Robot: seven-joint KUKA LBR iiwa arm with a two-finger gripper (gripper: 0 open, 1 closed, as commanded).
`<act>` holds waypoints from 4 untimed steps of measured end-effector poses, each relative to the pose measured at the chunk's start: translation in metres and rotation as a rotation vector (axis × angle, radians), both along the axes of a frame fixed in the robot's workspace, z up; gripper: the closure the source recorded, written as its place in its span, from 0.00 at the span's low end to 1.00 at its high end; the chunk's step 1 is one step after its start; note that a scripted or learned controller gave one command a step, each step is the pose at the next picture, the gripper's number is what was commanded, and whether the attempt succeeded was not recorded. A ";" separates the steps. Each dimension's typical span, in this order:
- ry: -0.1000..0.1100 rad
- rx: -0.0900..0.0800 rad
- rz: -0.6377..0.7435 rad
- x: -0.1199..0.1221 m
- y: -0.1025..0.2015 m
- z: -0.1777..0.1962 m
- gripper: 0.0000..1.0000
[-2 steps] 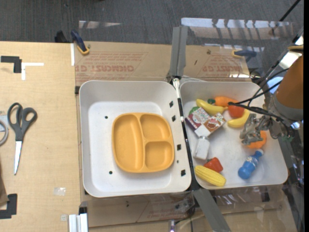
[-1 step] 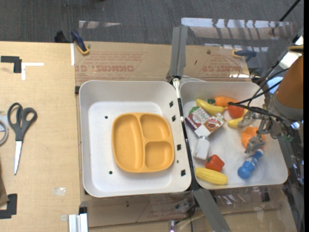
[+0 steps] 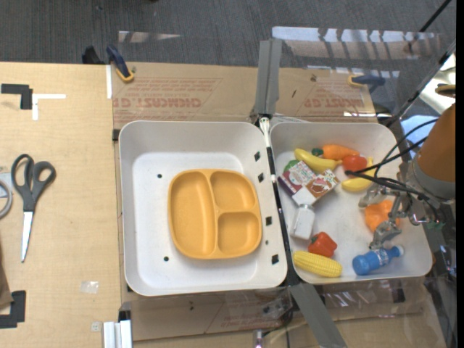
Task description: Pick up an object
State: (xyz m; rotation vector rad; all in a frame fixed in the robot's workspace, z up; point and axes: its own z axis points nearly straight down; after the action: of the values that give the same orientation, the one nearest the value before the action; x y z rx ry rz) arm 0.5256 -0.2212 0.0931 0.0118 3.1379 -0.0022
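Just below the jaws (image 3: 389, 230) lies the blue bottle (image 3: 375, 259), untouched.

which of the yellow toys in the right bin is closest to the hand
The small yellow plastic lemon just left of the hand. The yellow toy banana and yellow corn cob both lie farther left.

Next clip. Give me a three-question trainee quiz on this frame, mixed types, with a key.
1. True or false: the yellow divided plate lies in the right bin.
2. Which toy lies nearest the right bin's front-left corner? A) corn cob B) blue bottle C) banana
3. Fill in: the gripper hangs just above the blue ____.

Key: 1 false, it lies in the left bin; 2 A; 3 bottle.
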 end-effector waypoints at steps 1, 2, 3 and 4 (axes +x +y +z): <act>-0.025 -0.005 -0.029 -0.032 0.001 0.007 0.00; -0.001 0.002 -0.244 0.026 0.035 0.018 0.00; -0.031 0.005 -0.178 -0.034 0.007 0.008 0.00; -0.003 0.002 -0.494 0.038 0.000 0.000 0.00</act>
State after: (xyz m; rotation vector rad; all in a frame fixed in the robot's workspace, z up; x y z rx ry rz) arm 0.5640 -0.2211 0.0936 0.7785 3.0374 -0.0011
